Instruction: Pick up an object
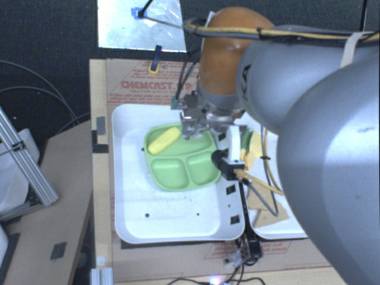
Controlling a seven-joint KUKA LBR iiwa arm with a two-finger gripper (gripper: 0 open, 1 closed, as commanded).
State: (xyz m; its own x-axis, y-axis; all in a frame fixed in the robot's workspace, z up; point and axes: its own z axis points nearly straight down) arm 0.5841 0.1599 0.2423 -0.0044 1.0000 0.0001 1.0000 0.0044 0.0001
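In the left white bin a green divided tray is seen, with a yellow corn cob lying in its upper-left compartment. Just right of the cob, the fingers are lowered at the tray's upper edge (how far open cannot be told). The right bin is largely hidden by the arm.

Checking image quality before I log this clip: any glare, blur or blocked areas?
Camera view: the grey arm looms soft and out of focus, blocking most of the right bin; a bright glare patch on the foil sheet; the green tray and yellow corn are evenly lit and fairly sharp.
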